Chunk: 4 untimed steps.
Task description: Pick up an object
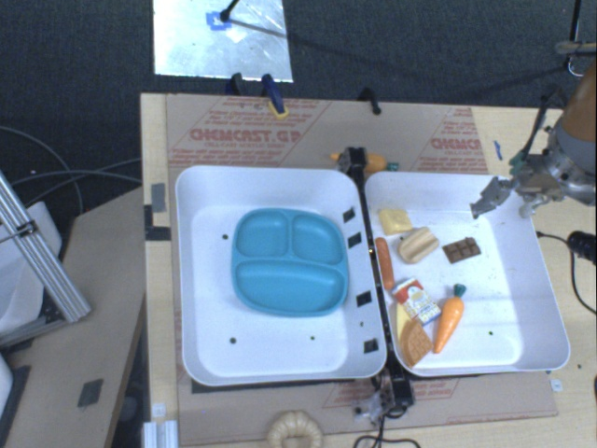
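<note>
Far to the gripper's left you have the left shallow white bin [201, 278], holding a blue three-compartment plastic plate [287, 260] and nothing worth trying for.

Nearer, across the black divider where the two bins meet, sits the right shallow white bin [522, 297], and every candidate lies in its left half. Closest to the divider is a thin orange-red sausage-like stick [384, 262]. Just beside it you see a pale yellow cheese-like wedge [395, 220] and a tan bread-roll-shaped toy [418, 245]. Below those lie a small printed carton [416, 303] and a brown biscuit-like piece [414, 343], both crowded against an orange toy carrot with a green top [448, 317].

The small dark brown chocolate-bar piece [461, 248] is nearest the gripper, below and to its left, and apart from its neighbours. I judge it the safest target, though it is flat, so you should come straight down and low.

The two-finger gripper [504, 197] hovers over the bin's upper right corner, fingers spread and holding nothing. Open floor lies beneath it and along the bin's right side. Keep clear of the right rim and the back wall, both close by.
</note>
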Each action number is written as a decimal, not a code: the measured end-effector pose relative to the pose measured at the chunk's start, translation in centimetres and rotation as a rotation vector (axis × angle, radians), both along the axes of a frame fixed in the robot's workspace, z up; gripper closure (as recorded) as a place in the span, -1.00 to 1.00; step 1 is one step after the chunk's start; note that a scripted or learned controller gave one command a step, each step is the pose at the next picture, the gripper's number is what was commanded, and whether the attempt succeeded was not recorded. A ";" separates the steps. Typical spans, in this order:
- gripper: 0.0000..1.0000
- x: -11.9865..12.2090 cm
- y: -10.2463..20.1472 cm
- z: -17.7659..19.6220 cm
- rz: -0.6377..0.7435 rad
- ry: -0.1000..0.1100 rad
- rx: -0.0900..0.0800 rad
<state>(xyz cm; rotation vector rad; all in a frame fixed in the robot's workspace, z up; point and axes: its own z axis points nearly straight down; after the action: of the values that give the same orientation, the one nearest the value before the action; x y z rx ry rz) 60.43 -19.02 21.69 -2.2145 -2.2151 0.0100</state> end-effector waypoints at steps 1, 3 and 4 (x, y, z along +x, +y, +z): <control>-1.00 0.3 0.1 0.8 0.003 -0.013 -0.003; -1.00 -0.1 -0.4 -9.0 0.001 -0.010 -0.002; -1.00 0.0 -0.4 -13.4 0.001 -0.010 -0.002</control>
<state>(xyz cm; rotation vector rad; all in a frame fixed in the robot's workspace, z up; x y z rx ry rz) 60.39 -19.39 8.26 -2.2194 -2.2229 0.0009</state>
